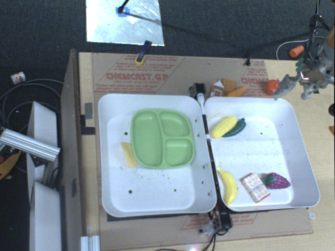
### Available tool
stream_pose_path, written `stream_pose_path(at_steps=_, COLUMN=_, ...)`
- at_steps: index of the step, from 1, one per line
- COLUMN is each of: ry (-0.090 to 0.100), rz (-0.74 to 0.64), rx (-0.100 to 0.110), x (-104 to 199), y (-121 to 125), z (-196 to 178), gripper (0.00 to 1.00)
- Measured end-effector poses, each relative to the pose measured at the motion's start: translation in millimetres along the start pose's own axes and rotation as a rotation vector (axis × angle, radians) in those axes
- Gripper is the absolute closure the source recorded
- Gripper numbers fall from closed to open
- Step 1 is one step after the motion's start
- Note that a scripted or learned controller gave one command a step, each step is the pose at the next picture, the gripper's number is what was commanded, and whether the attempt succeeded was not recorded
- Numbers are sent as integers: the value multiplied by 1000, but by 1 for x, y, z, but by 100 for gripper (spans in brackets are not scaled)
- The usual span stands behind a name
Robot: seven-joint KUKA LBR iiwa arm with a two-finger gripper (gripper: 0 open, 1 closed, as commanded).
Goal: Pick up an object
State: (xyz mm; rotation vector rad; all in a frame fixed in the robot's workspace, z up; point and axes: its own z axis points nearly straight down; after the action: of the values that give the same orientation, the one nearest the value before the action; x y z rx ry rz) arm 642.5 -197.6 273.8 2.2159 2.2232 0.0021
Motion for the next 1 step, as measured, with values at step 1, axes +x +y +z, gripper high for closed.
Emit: stream_pose_path(at_steps=1, ry=5, rz=-3, rx=11, x=38, y=-28, z=102, gripper=0)
